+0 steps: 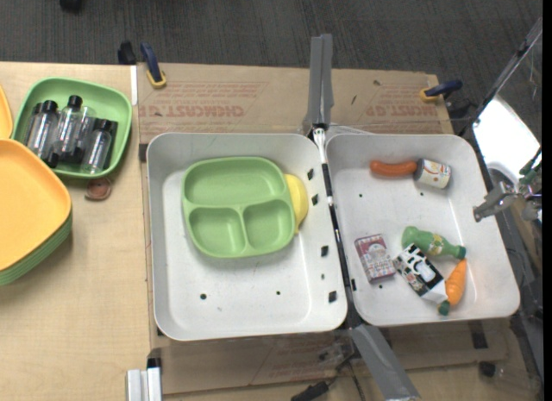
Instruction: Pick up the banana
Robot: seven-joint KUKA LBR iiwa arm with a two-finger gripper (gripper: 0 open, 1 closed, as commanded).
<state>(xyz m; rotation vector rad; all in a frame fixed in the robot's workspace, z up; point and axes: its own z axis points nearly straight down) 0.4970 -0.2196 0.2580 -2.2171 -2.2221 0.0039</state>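
The banana (298, 198) is a yellow shape in the left bin (172, 304), pressed against the right edge of a green divided plate (239, 207), which hides part of it. My gripper (490, 207) is a small grey piece at the right rim of the right bin (483, 304), far to the right of the banana, with nothing seen in it.
The right bin holds an orange sausage (393, 167), a small can (434, 173), a pink packet (374, 257), a green bottle (433, 242), a black-and-white pack (418, 270) and a carrot (454, 283). Left of the bins lie a green tray of bottles (73, 128) and stacked orange plates (30, 214).
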